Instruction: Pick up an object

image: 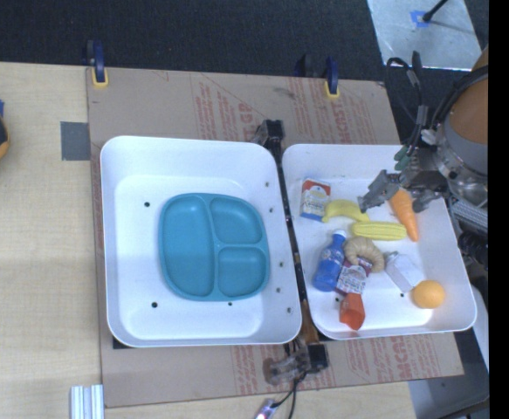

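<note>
1. gripper (400,188): mine, reaching in over the right bin (464,321) near its far right corner. two dark fingers are spread, one toward the bin's middle, one toward its right wall; open, nothing held between them.
2. carrot (403,214): the nearest thing, so i take it as the item to pick up. its top end sits right under the gap between my fingers, touching or nearly so; i cannot tell which. from there it runs toward the near edge of the bin, leaning slightly to the right wall.
3. key relation: the carrot's long axis runs roughly far-to-near, and my fingers are spread across it, left to right. judged: a straight descent and a close would pinch its upper end rather than its middle.
4. carrot, look: orange, tapered, smooth, small; likely a toy.
5. neighbours: a yellow corn cob (379,230) lies just beside the carrot's lower half, crosswise to it, and could be nudged. an orange ball (428,294) sits apart, toward the near right corner.
6. left bin (119,321): carries a blue divided tray (213,245), well apart from me.
</note>
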Robot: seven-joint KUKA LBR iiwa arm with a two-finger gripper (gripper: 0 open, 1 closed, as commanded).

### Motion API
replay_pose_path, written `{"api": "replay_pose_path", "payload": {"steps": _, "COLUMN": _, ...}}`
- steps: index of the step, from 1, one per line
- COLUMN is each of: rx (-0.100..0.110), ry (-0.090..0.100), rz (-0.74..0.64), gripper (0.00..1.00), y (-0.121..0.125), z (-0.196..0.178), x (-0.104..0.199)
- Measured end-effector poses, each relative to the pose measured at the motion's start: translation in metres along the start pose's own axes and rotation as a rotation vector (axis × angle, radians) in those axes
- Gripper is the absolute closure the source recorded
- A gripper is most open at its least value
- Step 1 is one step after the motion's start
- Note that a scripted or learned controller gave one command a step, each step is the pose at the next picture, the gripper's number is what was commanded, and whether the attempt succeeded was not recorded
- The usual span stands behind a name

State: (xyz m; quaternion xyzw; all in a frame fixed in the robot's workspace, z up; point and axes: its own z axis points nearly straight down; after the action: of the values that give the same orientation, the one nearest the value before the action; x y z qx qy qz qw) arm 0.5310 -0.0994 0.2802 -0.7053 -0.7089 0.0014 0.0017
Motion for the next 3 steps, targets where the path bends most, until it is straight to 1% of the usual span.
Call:
{"api": "replay_pose_path", "payload": {"steps": 1, "rx": 0.001, "ry": -0.001, "rz": 0.001, "gripper": 0.0, "y": 0.029, "z": 0.143, "x": -0.035}}
{"api": "replay_pose_path", "payload": {"steps": 2, "rx": 0.0, "ry": -0.001, "rz": 0.001, "gripper": 0.0, "y": 0.028, "z": 0.189, "x": -0.024}}
{"api": "replay_pose_path", "payload": {"steps": 3, "rx": 0.001, "ry": -0.003, "rz": -0.003, "gripper": 1.0, "y": 0.028, "z": 0.178, "x": -0.025}}
